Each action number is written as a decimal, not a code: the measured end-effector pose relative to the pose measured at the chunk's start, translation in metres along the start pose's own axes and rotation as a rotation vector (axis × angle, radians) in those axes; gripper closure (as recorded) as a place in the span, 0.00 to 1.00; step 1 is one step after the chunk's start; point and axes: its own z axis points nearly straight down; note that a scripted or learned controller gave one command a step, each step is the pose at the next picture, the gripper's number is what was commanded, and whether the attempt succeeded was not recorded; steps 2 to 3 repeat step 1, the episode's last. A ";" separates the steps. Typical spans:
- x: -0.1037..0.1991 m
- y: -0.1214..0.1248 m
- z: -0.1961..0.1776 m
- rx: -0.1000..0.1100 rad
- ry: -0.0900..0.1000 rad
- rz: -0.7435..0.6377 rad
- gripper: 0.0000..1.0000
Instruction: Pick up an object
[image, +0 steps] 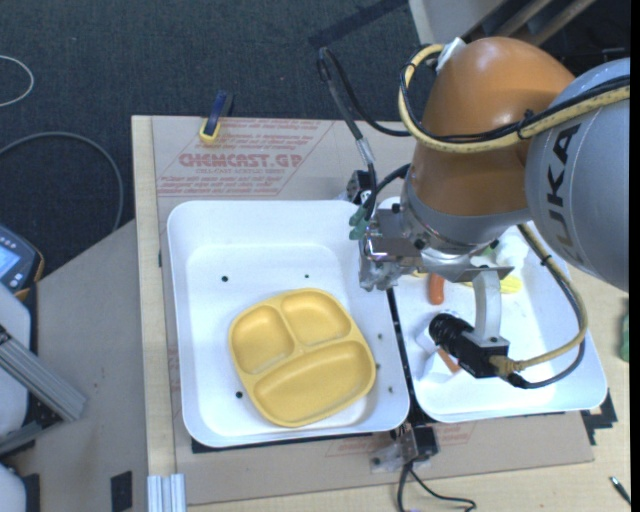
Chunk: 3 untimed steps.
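Camera view: gripper (379, 262) is over the seam between the bins; can't tell how far open it is or whether it holds anything. Yellow divided plate (300, 355) lies flat in left bin (190, 300), long axis lower-left to upper-right. Small orange piece (436, 290) lies in right bin (545, 400), long axis up-down.

Divided tray (300, 355): plain yellow.
Left bin (200, 290): white.
Right bin (540, 395): white too.
Small stick (436, 290): orange.
Board (245, 160): tan, red lettering.
Arm (480, 100): grey, orange band.

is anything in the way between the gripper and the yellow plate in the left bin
Nothing visible. The gripper hangs at the shared edge of the two bins. The yellow plate lies alone on the left bin floor, with bare white floor between them.
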 end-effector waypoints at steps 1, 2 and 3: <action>0.000 0.000 -0.010 -0.002 0.000 -0.001 1.00; 0.000 0.000 -0.010 -0.002 0.000 -0.001 1.00; 0.000 0.000 -0.010 -0.002 0.000 -0.001 1.00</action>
